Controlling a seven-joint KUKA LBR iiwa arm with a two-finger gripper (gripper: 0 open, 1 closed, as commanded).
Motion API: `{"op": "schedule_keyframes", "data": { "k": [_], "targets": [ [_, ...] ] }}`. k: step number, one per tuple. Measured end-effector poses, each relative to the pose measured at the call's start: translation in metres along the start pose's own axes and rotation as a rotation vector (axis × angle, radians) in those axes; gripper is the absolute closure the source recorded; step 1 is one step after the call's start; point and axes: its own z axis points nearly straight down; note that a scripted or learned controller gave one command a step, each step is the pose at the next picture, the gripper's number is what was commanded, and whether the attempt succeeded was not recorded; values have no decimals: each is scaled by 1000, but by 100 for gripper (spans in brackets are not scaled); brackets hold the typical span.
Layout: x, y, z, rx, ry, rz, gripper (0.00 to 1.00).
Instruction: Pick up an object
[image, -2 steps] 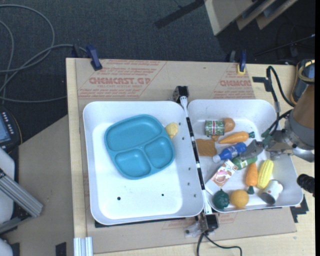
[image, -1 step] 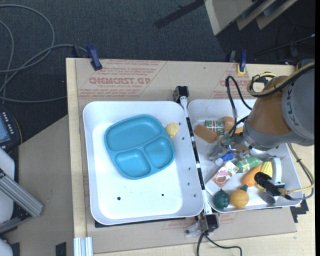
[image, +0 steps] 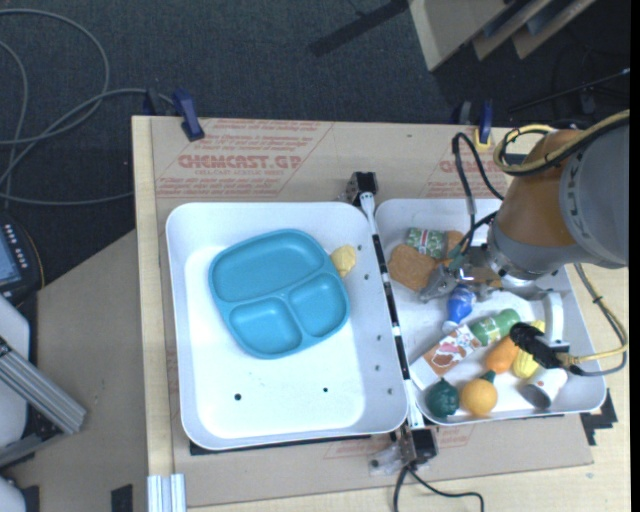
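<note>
The jaws hang low in the right bin; open or closed cannot be told; the brown cookie lies just left, touching.

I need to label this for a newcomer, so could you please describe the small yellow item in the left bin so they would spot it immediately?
Start at the left white bin, which holds a big blue divided plate. Just off the plate's upper right corner, near the bin's right wall, lies a small yellow item. It is the bin's one small rounded yellow thing.
</note>
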Motion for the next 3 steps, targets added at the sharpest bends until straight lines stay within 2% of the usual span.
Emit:
{"op": "schedule_keyframes", "data": {
  "k": [1,2,3],
  "targets": [
    [8,-16,0,6,3,2,0],
    [8,-15,-10,3,2,2,100],
    [72,15,-106,-10,3,-8,100]
  ]
}}
